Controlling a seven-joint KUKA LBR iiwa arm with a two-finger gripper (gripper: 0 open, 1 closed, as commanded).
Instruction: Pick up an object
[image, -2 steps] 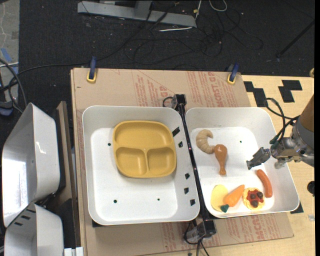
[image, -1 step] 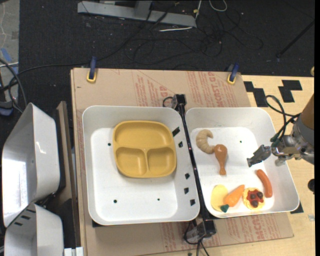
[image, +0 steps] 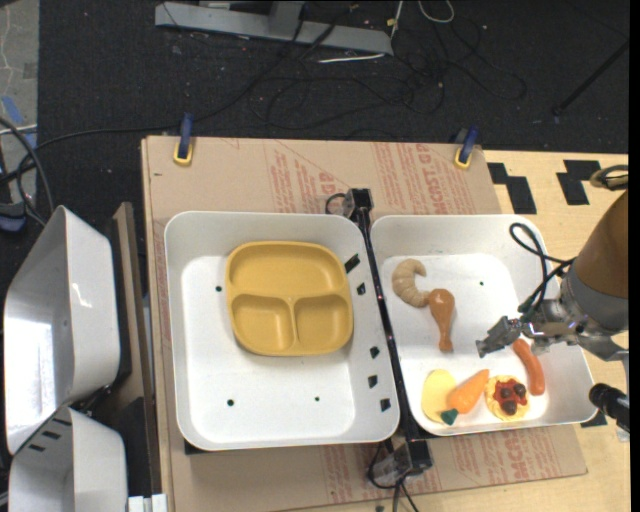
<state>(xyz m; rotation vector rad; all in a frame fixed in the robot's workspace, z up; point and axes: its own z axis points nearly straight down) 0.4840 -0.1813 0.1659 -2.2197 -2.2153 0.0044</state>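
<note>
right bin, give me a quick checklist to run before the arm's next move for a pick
1. Objects in the right bin to pick: ok, croissant, drumstick, carrot, sausage lie there.
2. Gripper over that bin: ok, just right of the drumstick.
3. Something between the fingers: not ok, nothing seen held.
4. Finger opening: cannot tell.
5. Target standing alone: ok for the drumstick; carrot lies across a yellow piece.
6. Yellow plate clear of the work: ok, in the left bin.
</note>
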